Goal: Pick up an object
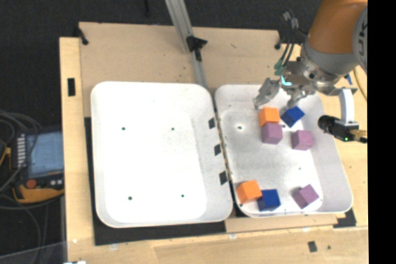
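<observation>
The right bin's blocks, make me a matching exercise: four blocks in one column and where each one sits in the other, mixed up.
Blocks:
1. upper orange block
2. upper blue block
3. lower blue block
4. lower purple block

Places:
A. near the bin's front right corner
B. touching the lower orange block
C. directly above a purple block, touching it
D. beside the gripper, right of an orange block

Pairs: 1-C, 2-D, 3-B, 4-A
</observation>
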Robot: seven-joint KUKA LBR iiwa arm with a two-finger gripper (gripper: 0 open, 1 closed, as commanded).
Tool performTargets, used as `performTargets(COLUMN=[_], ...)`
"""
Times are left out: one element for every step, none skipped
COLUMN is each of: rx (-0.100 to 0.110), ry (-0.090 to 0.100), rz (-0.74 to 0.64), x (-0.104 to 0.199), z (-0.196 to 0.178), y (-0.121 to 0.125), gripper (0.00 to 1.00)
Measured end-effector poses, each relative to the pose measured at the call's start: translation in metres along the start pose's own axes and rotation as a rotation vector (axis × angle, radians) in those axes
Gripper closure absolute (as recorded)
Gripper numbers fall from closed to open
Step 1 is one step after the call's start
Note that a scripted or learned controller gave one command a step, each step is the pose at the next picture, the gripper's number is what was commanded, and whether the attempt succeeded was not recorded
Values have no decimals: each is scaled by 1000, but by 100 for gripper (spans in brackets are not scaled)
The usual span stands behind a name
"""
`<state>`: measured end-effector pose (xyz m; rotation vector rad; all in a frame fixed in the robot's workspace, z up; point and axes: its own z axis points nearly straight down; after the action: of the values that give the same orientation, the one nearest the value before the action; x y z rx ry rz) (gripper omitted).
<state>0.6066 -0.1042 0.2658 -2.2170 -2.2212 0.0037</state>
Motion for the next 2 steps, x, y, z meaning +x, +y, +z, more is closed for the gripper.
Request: performTargets(rx=[-5,1], ry=[0,-2], rz=[1,3], x=[0,-6], z=[-3,60], y=[1,3], gripper=[0,0])
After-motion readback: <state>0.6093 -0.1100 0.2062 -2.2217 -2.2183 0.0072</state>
